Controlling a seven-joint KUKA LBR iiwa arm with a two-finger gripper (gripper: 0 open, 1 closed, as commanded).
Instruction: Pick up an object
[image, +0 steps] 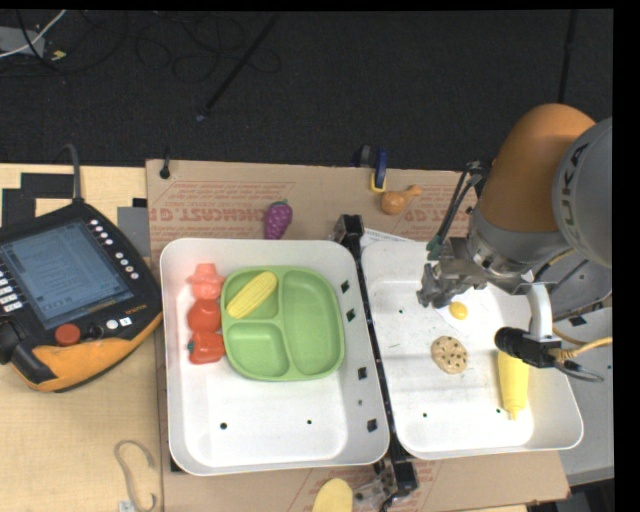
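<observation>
Camera view: tool (437, 293) state unclear; small yellow piece (458, 311) beside; cookie (450, 354) near.

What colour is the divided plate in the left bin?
Light green, seen clearly in the camera view: the divided plate.

A robotics lab: a grey-and-orange industrial arm (545, 190) reaches over two shallow white plastic bins (200, 440) on a cardboard-covered bench, with an orange-edged teach pendant (65, 290) alongside and cables behind.
</observation>
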